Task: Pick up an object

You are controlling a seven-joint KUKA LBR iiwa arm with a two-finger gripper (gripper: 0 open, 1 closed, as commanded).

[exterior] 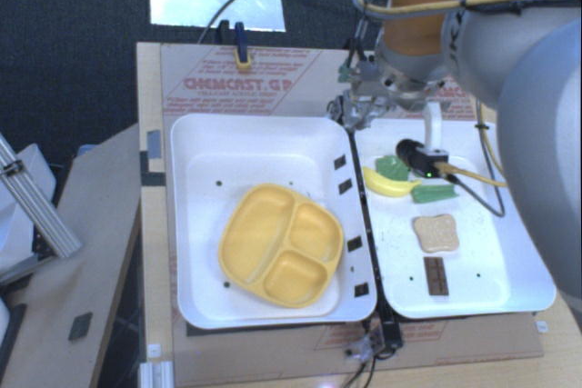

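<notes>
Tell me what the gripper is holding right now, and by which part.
It cannot be told. The gripper sits over the top of the divide between the bins, and nothing is visible in it. The banana, toast and chocolate bar lie in the right bin.

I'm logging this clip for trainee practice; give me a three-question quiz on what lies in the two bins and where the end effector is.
1. True or false: the yellow divided tray lies in the left bin.
2. Which item lies nearest the front edge of the right bin? A) banana B) toast slice C) brown bar
3. Fill in: the end effector hangs over the ____ rim where the two bins meet.

Key
1. True; it is the one item seen in that bin.
2. C; the brown bar lies in front of the toast slice.
3. Back; it is above the divider's far end, away from the food items.
</notes>
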